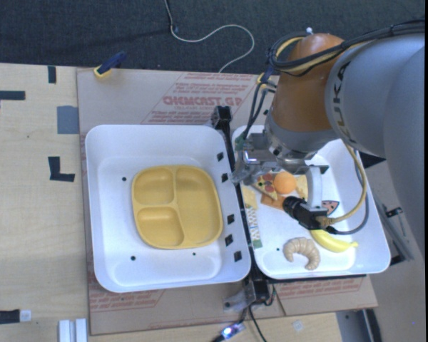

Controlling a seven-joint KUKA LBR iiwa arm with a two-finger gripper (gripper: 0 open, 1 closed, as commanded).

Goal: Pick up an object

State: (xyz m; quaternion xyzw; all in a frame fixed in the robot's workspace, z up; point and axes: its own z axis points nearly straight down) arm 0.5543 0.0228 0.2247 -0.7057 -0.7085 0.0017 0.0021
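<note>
My gripper [265,171] is low in the right bin [371,255], near its left wall, under the orange wrist band. Just below it lie an orange ball-like fruit [285,184] and flat orange and yellow pieces [271,198]. A croissant [303,252] rests near the bin's front edge, with a yellow banana [334,241] beside it on the right. A pizza-slice toy [329,207] lies to the right of the fruit. The arm hides the back of this bin.
The left bin [107,191] holds a yellow divided plate [177,206] at its middle. Black clips line the wall between the bins. A yellow-and-blue clip [109,64] lies on the cardboard at the back left.
</note>
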